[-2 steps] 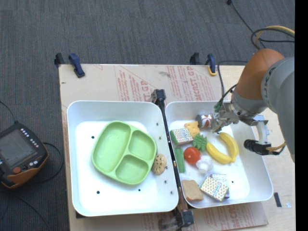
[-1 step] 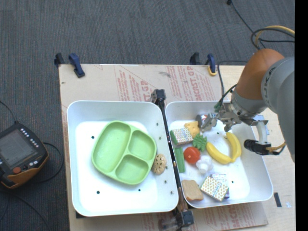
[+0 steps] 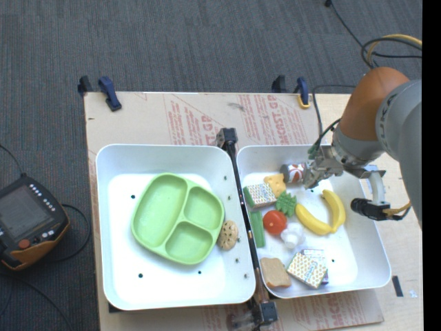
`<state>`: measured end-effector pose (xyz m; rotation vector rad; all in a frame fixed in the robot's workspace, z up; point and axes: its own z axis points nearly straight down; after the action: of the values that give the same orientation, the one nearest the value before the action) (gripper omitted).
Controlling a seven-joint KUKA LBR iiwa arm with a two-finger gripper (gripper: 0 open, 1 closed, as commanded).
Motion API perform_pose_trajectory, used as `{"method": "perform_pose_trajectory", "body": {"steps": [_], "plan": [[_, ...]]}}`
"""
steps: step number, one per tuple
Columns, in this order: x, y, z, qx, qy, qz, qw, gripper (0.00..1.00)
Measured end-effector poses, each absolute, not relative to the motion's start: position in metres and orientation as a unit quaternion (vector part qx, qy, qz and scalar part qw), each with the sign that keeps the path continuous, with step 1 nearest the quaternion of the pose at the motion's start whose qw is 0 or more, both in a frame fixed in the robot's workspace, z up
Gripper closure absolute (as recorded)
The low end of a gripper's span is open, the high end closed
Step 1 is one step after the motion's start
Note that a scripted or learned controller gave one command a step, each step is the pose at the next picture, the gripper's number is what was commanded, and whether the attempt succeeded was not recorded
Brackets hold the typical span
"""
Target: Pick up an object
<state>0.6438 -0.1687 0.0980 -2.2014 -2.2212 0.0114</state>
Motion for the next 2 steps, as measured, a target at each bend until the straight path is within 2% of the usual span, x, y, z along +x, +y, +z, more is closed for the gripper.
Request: {"method": "perform_pose_trajectory", "body": {"steps": [1, 2], "plan": [[0.6438, -0.1686, 0.0978, -0.704, -0.71, 0.0036, 0.007, 0.0], [0.6439, -0.1685, 0.1048, -0.703, -0.711, 0.0045, 0.009, 1.0]]}}
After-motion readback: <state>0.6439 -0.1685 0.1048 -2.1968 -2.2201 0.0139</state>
